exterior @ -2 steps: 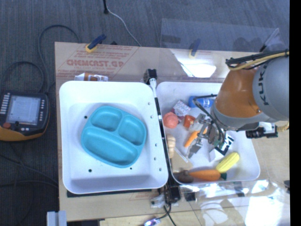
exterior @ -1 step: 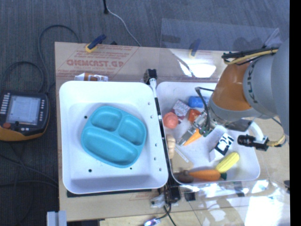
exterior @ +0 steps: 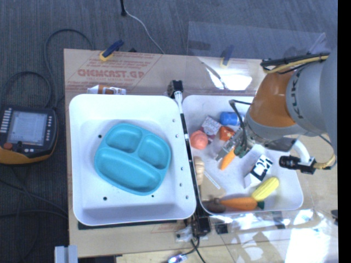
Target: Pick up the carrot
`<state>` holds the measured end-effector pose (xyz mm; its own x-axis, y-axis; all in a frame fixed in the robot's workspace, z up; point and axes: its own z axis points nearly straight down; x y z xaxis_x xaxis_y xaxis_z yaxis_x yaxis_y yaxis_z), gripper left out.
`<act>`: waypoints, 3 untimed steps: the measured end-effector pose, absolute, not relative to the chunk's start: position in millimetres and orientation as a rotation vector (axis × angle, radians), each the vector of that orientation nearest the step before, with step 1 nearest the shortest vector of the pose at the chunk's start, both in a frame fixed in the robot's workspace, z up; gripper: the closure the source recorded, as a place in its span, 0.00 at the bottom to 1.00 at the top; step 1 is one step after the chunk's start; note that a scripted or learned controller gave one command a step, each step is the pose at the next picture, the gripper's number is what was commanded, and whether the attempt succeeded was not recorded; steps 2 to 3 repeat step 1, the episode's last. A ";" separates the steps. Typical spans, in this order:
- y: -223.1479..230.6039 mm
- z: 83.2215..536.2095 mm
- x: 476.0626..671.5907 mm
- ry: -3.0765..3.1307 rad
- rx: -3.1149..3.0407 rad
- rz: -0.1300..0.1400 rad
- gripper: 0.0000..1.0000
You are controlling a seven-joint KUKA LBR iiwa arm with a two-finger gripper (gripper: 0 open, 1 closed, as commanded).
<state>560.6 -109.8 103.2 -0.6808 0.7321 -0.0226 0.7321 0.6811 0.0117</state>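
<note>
A big carrot [exterior: 239, 203] was left lying at the near edge of the right bin [exterior: 290, 199], while farther back a small carrot [exterior: 227, 160] was seen pinched and held by the gripper [exterior: 237, 147], so lifting remained.

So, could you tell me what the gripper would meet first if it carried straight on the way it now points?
Probably the small carrot: the gripper points down and toward the view's left, and that carrot's upper end lies right at its tips. Past it is bare floor of the right bin. Depth is hard to judge from above.
</note>
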 end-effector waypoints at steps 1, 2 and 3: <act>-122.3 179.4 623.9 2.891 1.197 0.001 1.00; -122.3 179.4 623.9 2.891 1.197 0.001 1.00; -122.3 179.4 623.9 2.891 1.197 0.001 1.00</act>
